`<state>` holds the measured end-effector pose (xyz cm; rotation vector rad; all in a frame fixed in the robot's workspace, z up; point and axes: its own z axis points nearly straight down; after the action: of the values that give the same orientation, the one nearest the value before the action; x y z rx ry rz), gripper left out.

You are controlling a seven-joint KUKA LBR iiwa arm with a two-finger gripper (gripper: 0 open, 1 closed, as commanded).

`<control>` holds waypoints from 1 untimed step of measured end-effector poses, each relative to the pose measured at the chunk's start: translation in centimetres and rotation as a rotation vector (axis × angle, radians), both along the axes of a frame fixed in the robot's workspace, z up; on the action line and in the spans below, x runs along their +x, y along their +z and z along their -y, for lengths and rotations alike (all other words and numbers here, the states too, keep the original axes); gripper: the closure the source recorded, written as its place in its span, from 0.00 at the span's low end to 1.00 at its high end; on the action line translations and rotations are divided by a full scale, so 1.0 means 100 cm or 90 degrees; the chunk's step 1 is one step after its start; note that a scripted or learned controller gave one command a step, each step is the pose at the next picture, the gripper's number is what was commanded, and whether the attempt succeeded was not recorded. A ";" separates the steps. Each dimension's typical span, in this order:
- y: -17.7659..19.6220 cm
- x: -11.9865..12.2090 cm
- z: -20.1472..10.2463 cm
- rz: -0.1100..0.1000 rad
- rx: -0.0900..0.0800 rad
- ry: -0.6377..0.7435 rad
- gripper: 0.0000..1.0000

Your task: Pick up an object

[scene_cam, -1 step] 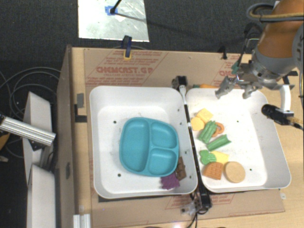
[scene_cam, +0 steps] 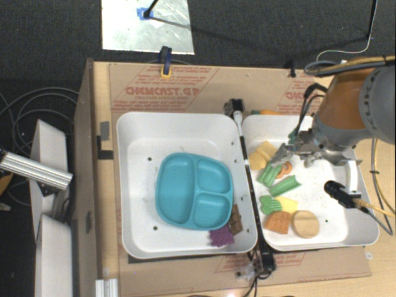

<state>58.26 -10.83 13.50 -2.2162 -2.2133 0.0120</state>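
The pincer point(scene_cam: 286, 155) hangs over the right bin point(scene_cam: 359, 228), just above a green toy point(scene_cam: 270, 174). A blue divided plate point(scene_cam: 193, 190) lies in the left bin point(scene_cam: 142, 141).

The arm point(scene_cam: 359, 107) is cut off by the right edge, so its upper part is out of sight. The tool point(scene_cam: 291, 152) is small and blurred against the toys beneath it. An orange piece point(scene_cam: 284, 169) lies partly hidden under the tool. A brown item point(scene_cam: 236, 220) at the blue divided plate's point(scene_cam: 193, 190) lower right corner is too small to identify.
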 end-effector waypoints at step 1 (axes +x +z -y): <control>-0.054 0.003 0.007 0.006 -0.001 0.001 0.00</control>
<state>58.60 -11.54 8.13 -2.2191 -2.2207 0.0025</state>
